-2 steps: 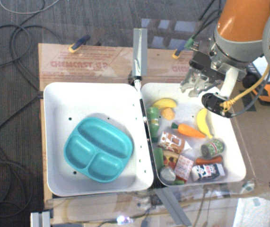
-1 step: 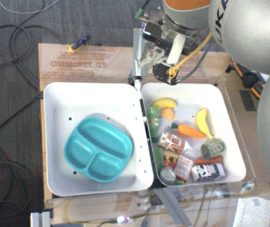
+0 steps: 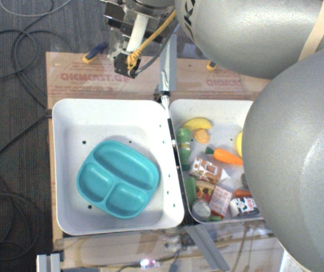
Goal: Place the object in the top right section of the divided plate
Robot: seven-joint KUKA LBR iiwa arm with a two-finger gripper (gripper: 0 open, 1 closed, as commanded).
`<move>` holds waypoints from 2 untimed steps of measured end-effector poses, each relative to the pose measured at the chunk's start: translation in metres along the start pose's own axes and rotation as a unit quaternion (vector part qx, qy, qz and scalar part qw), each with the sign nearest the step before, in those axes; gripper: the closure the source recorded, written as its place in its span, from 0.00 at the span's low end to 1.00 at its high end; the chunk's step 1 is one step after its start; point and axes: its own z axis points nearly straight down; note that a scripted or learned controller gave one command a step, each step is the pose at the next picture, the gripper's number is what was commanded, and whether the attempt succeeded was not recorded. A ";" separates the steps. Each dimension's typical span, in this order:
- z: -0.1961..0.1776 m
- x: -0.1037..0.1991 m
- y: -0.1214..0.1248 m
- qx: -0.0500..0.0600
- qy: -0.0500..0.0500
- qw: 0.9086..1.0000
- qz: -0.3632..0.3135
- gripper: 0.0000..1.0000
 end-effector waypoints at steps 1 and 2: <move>-0.010 0.017 0.030 -0.001 -0.001 0.984 -0.176 1.00; -0.010 0.017 0.030 0.000 0.000 0.996 -0.088 1.00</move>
